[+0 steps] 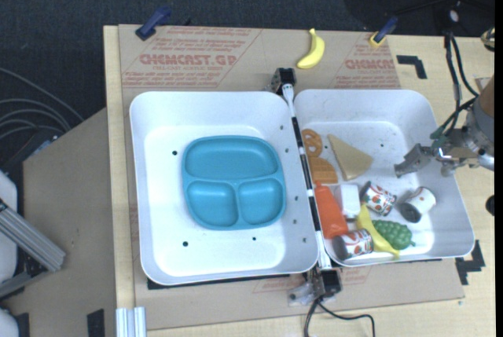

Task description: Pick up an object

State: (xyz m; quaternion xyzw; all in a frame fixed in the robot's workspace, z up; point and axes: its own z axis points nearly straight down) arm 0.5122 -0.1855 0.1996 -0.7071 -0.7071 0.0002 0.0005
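Observation:
The right bin (369,104) holds a heap of small toys along its left and front sides. Among them are a brown pretzel (311,141), a tan wedge (350,159), an orange carrot-like piece (330,211) and a white block (349,195). Two small red-and-white cans (379,199) (357,243), a white cup (416,203) on its side and a yellow-and-green piece (388,233) lie there too. My gripper (420,159) hangs over the bin's right half, just above and right of the cup, with nothing seen in it.
In the left bin (149,170) lies a blue divided plate (233,180). A yellow toy banana (311,50) rests on the cardboard behind the bins. Blue clamps (152,23) (383,33) sit at the bench's back edge. Black cables (454,68) run near the arm.

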